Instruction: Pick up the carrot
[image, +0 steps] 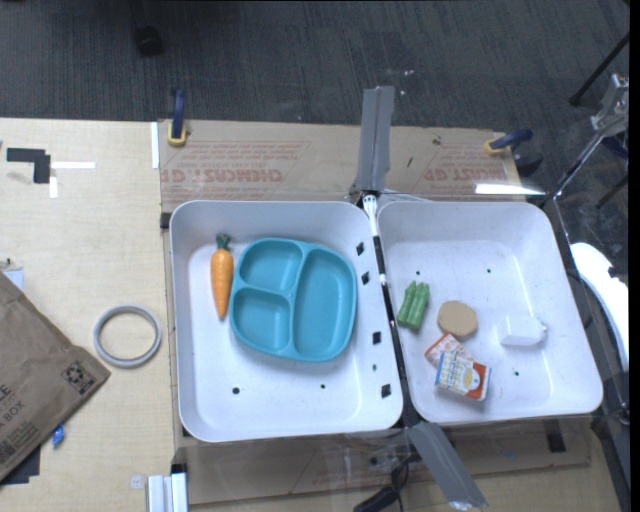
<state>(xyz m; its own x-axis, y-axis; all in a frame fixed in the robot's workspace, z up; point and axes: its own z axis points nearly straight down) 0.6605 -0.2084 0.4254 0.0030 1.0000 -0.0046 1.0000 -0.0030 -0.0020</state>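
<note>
An orange carrot with a green top lies in the left bin, its tip pointing toward the front. It rests just left of a blue divided plate, close to the plate's rim.
The right bin holds a green vegetable, a round brown cookie, a small white block and a carton. A tape ring and a cardboard box lie on the bench at the left.
</note>
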